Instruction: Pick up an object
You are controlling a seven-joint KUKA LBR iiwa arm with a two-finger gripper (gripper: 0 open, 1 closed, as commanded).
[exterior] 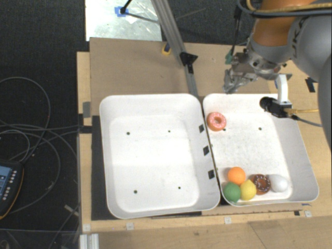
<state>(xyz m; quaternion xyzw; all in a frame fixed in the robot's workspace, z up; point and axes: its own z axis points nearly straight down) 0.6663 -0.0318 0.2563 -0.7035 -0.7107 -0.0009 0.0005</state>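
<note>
Robotics lab: KUKA arm (290, 30) over twin white bins (155, 108), loose cables (31, 134) and teach pendant (8, 183) left of them.

Floor: dark grey carpet (41, 40), w/ loose black cables (31, 134) at left.
Table: tan wooden board (129, 66), slanted grey metal pole (168, 25) across it.
Upper bg: pale shiny panel (111, 9), blue tape bit (121, 11).
Lower left: black handheld pendant (8, 183).

You are looking at an evenly, brightly lit scene. The white bins (155, 154) are nearly washing out, with soft shadows lying along their inner walls. The arm (290, 25) is looking slightly soft, and the dark floor (36, 45) is staying dim and grainy.
</note>
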